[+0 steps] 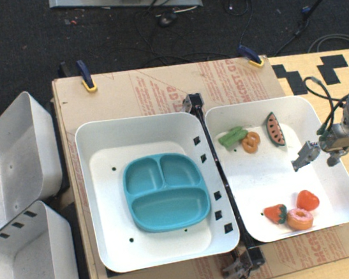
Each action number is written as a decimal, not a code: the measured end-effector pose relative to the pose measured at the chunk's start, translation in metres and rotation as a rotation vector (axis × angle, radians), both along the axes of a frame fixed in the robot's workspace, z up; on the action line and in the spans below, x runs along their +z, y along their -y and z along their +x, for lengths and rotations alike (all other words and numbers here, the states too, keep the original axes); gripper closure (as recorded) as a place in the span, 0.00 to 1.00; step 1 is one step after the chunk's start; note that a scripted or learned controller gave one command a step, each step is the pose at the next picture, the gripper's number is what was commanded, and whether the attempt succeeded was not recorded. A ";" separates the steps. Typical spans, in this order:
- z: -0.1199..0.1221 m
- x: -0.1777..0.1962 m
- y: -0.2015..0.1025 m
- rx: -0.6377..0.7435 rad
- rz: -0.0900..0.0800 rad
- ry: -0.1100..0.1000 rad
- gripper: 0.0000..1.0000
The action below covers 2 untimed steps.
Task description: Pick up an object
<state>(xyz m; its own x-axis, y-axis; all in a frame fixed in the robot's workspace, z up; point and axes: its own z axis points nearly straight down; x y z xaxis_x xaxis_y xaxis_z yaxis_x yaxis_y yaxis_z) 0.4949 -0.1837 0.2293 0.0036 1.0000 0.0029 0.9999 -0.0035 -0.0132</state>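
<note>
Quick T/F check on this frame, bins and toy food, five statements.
1. The blue divided plate lies in the left bin. True.
2. The watermelon slice lies on the blue plate. False: it lies in the right bin, near the far side.
3. The green piece and the orange ring lie next to each other. True.
4. The pink donut is in the left bin. False: it is in the right bin, near the front edge, beside two red pieces.
5. The gripper holds the donut. False: the gripper is over the right bin's right side, apart from the donut.
</note>
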 end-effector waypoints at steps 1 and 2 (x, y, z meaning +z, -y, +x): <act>0.003 0.007 -0.001 0.005 -0.003 0.013 0.00; 0.004 -0.057 0.000 0.002 -0.001 0.007 0.00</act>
